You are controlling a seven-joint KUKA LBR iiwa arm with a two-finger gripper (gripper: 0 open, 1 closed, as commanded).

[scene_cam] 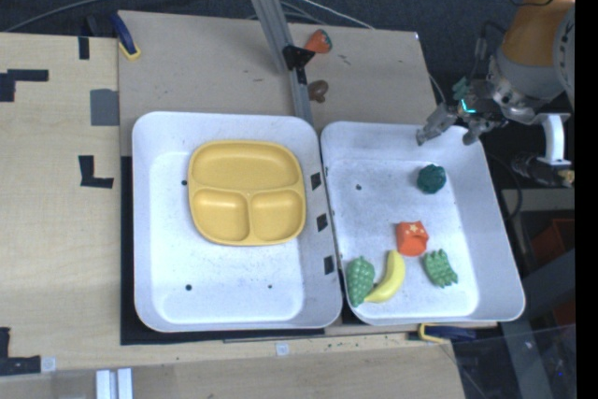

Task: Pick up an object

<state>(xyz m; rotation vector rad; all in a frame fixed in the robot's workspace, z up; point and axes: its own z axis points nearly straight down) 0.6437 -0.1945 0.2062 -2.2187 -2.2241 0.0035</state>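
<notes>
Nearest my vantage, along the lower edge of the right bin point(495, 294), I see a row of toy foods: a green bumpy piece point(360, 277) at the bin's lower left corner, a yellow banana point(388, 279) leaning against it, and a second green leafy piece point(439, 267) a little to the right. Just above the banana sits an orange-red block point(411, 237), close to the leafy piece but apart from it. Higher up, toward the upper right of that bin, a dark teal round object point(431, 178) lies alone with bare white floor around it.

From the right of the frame the arm point(537, 33) comes in, and its end effector point(449, 125) hangs over the upper right rim of the right bin, above and slightly right of the teal object. I see two prongs splayed apart, so I read it as spread wide with nothing between them.

On the left, I have the left bin point(154, 201), holding a yellow divided tray point(248, 192) in its upper half. A grey metal pole point(266, 5) slants down from the top of the frame to the seam between the bins, with a small orange piece point(320, 40) beside it on the counter point(56, 201). Black tape marks and a blue-and-yellow clip point(126, 36) sit at the upper left. Nothing crowds the teal object; the banana cluster is packed tight.
</notes>
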